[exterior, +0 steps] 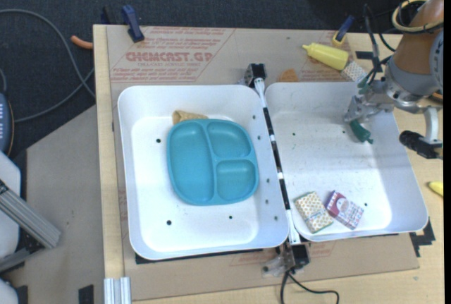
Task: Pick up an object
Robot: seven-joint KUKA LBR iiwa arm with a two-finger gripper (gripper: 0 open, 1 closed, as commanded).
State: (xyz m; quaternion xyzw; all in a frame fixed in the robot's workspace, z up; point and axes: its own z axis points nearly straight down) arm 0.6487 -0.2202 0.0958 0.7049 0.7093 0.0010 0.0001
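1. Near edge, right bin (394, 218): two small packets lie side by side in the near left corner, a tan checkered packet (313, 211) and a red-and-white packet (344, 209), close together.
2. Left bin (137, 175): a blue divided plate (211, 160) lies at centre. A tan object (187, 116) protrudes from under its far edge.
3. Right bin, far right area: the gripper (361, 128) hangs low over the bin floor, well apart from both packets. A small green part shows at its tip. Gripper opening: cannot tell.
4. Bench (211, 56), beyond the bins: a yellow object (327, 54) lies near the far edge.
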